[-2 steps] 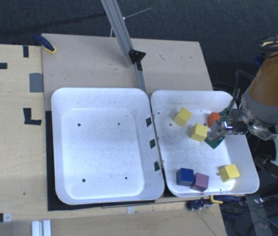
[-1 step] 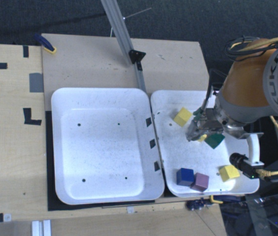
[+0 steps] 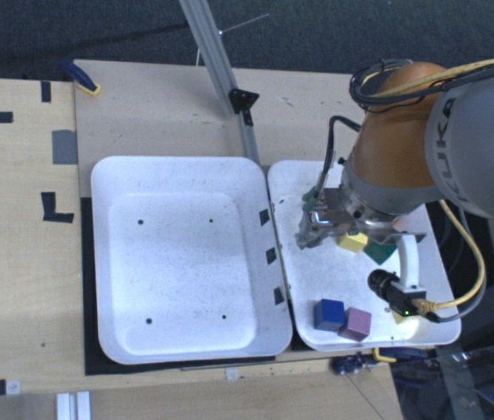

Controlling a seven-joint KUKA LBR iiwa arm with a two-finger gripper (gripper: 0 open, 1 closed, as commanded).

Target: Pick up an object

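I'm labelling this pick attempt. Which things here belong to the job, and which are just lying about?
Job:
gripper
right bin
blue block
purple block
yellow block
green block

Lying about:
left bin
blue-and-yellow clamp

Arm bent low, wrist turned down toward eight o'clock.

The grey arm (image 3: 478, 138) comes in from three o'clock, its orange band (image 3: 395, 138) bulging just above the wrist. Below the band the wrist narrows and points down and toward eight o'clock, ending in the metal gripper (image 3: 314, 231). From here I can't make out how its tips are set. Black and yellow cables loop around the wrist.
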